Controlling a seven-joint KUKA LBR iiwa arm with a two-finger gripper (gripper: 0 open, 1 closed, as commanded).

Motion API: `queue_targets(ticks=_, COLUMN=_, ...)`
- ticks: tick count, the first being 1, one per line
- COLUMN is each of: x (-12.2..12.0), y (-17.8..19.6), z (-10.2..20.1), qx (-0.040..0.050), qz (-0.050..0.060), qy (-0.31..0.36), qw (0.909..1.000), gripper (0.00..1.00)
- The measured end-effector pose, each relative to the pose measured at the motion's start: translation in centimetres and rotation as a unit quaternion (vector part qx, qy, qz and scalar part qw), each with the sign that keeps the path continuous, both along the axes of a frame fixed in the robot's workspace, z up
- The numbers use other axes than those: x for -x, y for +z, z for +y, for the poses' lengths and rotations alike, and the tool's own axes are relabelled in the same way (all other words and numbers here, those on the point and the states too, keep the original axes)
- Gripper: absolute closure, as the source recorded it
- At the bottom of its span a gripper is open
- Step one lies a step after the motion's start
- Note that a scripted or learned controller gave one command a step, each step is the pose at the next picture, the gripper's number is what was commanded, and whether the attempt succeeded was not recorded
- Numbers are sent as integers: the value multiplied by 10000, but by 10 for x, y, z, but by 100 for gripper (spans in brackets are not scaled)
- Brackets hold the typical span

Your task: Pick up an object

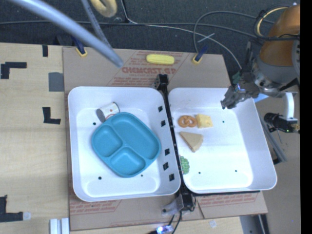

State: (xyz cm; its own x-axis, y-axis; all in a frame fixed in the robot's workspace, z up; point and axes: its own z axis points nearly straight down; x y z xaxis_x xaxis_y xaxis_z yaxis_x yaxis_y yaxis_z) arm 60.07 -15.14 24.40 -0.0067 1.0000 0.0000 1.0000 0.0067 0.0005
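- The pincer [229,103] is hanging over the top right corner of the right bin [243,182], tips dark and pointing down-left. Honestly can't tell how it's set from this angle, and I see nothing in it.
- The grey arm [273,62] with the orange band comes in from the right edge, up and right of the pincer.
- Closest stuff to the pincer: a little pretzel [185,121] and a yellow cheese-looking block [204,121], touching side by side, down and to the left of the tips, a short way off.
- Just below those two, further from the pincer, lies a pale wedge [192,141], like a slice of cheese or bread.
- A small green leafy thing [185,164] sits way down-left of the pincer, right against the right bin's left wall.
- Across the divider, well left of the pincer, the left bin [80,145] holds a blue divided plate [126,144] with three compartments.
- A small white cup [108,111] with red on it lies on its side, touching the plate's upper left edge.
- Up-left of the pincer, outside both bins, a yellow banana-ish toy [160,59] lies on the cardboard sheet [141,72] covering the bench [29,130].
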Motion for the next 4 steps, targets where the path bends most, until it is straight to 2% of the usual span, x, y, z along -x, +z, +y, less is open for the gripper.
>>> queue_targets(ticks=2, x=-17, y=7, z=103, qx=-7, qz=5, qy=-1, qw=10000, gripper=100)
queue_targets(ticks=3, x=-25, y=-12, z=157, qx=-1, qz=17, qy=-5, qw=10000, gripper=100)
queue_targets(ticks=4, x=-18, y=-17, z=207, qx=-3, qz=16, qy=-3, qw=10000, gripper=100)
